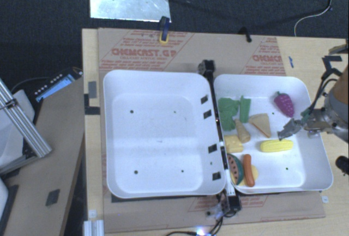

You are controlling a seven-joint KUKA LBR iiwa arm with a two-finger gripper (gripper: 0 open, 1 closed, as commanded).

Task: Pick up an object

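Right-hand white bin [313, 172], near edge: a small red-and-green plastic watermelon slice [233, 168] and an orange plastic carrot-like stick [248, 170] lie against the near left corner, touching one another; both are small, light and rigid, and sit tight to the bin wall, which leaves poor clearance on that side.

Middle of the same bin: a yellow plastic corn cob [276, 146] lies on its side, long axis running left to right, apart from its neighbours; judged to be hollow toy plastic, light, stiff and somewhat slippery on its rounded skin; best taken across the short width at mid-length, where a squeeze will not roll it out. A small yellow plastic block [234, 144] and a tan plastic wedge [262, 124] lie to its left and beyond it.

The two-finger gripper [289, 129] hangs just beyond the corn's right end, low over the bin floor; whether it is spread or closed I cannot tell; nothing is seen between its tips.

Far side: green plastic leafy pieces [229, 108] toward the far left corner; a purple plastic grape-like fruit [283, 103] toward the far right, clear of the wall, knobbly and so easier to hold.

The left-hand white bin [117, 88] adjoins it.
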